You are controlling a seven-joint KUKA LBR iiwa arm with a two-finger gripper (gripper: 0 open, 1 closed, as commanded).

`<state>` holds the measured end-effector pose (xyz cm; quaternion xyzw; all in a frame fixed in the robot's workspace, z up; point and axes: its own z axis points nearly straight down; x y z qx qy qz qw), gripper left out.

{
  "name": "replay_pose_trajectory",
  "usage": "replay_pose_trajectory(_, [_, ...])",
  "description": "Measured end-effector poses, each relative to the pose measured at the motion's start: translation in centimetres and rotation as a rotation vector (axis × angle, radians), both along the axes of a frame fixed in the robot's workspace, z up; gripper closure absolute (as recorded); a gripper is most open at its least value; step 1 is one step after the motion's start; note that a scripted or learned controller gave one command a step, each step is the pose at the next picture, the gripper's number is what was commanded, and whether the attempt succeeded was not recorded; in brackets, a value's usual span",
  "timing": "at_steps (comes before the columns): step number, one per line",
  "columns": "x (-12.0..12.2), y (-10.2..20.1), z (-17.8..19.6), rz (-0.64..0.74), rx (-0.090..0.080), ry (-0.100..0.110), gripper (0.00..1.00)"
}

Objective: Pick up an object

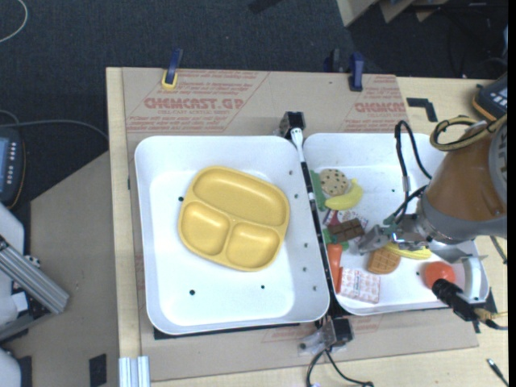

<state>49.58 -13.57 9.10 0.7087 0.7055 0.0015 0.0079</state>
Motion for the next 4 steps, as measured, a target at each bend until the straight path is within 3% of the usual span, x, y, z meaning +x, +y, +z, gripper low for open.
replay_pose_trajectory(1, [0.2,-0.2,1.2,-0.002,-0.005,-0.009,1.00])
replay_pose_trajectory(2, [-0.5,-0.7,6.1,0.003,0.007,0.008,1.00])
replay_pose_trajectory(3, [-1.1,0.0,11.3,0.006,0.007,0.007,1.00])
replay_pose_trajectory(4, [-1.0,0.0,13.5,0.006,0.007,0.008,1.00])
